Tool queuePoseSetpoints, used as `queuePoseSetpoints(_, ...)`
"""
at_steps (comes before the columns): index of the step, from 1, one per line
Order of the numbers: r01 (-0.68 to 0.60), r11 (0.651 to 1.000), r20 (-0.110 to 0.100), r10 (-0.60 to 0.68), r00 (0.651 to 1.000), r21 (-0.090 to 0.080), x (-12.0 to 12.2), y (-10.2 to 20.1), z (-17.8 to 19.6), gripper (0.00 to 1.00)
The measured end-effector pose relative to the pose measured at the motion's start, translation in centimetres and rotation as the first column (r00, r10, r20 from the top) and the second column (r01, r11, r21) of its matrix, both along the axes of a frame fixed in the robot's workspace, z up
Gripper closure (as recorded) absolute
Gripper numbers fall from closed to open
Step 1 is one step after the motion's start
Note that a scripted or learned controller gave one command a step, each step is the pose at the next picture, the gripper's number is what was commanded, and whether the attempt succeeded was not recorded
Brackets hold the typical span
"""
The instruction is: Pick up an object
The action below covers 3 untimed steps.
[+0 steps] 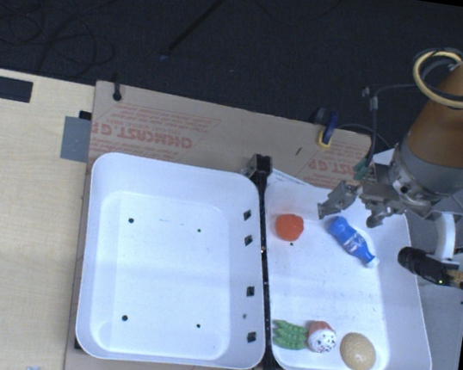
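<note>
Hovering our spread gripper (pixel 356 210) over the blue bottle (pixel 351 240), we should straddle its narrow width squarely before closing.

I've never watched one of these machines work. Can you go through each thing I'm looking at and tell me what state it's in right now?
Claw: open, hovering just above the blue bottle, gripping nothing.
Blue bottle: lying on its side in the right bin.
Orange ball: resting loose in the right bin.
Green toy: lying flat by the near wall.
Red-and-white ball: resting beside the green toy.
Tan egg-shaped object: resting in the near corner.
</note>
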<state>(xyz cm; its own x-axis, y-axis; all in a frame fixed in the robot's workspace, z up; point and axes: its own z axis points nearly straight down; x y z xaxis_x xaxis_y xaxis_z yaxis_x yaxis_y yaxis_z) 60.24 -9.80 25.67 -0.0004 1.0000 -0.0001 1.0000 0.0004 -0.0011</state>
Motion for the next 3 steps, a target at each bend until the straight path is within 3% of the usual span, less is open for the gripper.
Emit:
queuePoseSetpoints(1, 0.002, 1.0, -0.012, -0.002, 1.0, 0.003, -5.7, 0.7, -9.9, 0.0)
queuePoseSetpoints(2, 0.004, 1.0, -0.003, -0.004, 1.0, 0.001, -5.6, -6.6, -17.3, 0.0)
queuePoseSetpoints(3, 0.008, 1.0, -0.004, -0.008, 1.0, 0.002, -5.6, -6.5, -15.9, 1.0)
